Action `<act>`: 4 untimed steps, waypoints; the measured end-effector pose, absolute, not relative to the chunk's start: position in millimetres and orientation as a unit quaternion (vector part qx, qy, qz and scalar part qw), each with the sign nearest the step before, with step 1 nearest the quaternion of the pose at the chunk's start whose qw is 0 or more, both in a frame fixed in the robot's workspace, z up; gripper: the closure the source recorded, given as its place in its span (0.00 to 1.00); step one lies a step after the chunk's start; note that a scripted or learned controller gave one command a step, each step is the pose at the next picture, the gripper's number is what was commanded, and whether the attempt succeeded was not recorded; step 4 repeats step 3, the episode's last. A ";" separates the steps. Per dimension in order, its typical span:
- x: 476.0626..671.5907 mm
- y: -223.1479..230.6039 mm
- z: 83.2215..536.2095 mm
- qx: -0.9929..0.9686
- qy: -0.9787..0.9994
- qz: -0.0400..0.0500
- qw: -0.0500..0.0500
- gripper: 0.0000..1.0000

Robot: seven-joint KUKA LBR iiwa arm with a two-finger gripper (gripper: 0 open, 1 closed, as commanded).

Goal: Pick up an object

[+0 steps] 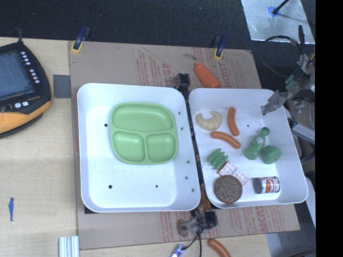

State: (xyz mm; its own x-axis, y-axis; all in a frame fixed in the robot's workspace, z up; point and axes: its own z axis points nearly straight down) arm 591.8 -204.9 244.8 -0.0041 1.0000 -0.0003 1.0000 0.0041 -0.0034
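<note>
The right bin (289, 196) holds several toy foods. A beige croissant (208, 120) lies at its upper left, with two orange sausages (232, 121) (225, 138) beside it. A green bottle (256, 144) and a green round piece (270, 154) sit to the right. Lower down are a leafy green piece (217, 158), a red-and-white packet (233, 171), a brown disc (228, 188) and a small can (266, 185). My gripper (272, 103) hangs over the bin's upper right corner, apart from all the objects.
The left bin (96, 186) bears a green divided plate (143, 133). An orange carrot (206, 75) lies on the cardboard behind the bins, and another sausage (218, 246) in front. A tablet-like pendant (19, 87) rests at the far left. Clamps (80, 38) (218, 46) pin the cardboard.
</note>
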 end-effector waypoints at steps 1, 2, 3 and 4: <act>628.7 -169.1 90.4 -0.705 -0.709 0.002 0.002 0.00; 629.5 -170.3 102.1 -0.704 -0.710 0.002 0.001 1.00; 646.6 -86.5 193.1 -0.705 -0.709 0.000 0.001 1.00; 646.6 -86.5 193.1 -0.705 -0.709 0.000 0.001 1.00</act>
